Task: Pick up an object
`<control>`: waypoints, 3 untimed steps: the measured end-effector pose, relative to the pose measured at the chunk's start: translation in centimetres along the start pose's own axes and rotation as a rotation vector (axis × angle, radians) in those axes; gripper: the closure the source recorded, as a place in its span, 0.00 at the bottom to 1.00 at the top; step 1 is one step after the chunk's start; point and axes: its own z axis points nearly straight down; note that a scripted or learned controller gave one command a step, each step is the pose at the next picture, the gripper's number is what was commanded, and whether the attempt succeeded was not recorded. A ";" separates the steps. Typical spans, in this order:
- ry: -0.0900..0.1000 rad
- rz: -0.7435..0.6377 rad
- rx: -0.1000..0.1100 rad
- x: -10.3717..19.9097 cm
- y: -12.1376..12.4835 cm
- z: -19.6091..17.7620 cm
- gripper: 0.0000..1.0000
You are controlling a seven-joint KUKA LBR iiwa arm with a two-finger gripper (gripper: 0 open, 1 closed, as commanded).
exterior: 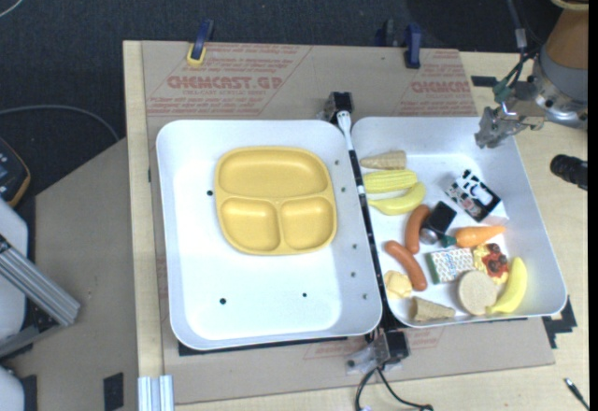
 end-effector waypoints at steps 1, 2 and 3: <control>0.000 0.000 0.001 0.0 0.1 -3.2 1.00; 0.005 -0.005 0.007 6.2 0.3 -3.7 1.00; 0.004 -0.004 0.008 11.4 0.3 -4.4 1.00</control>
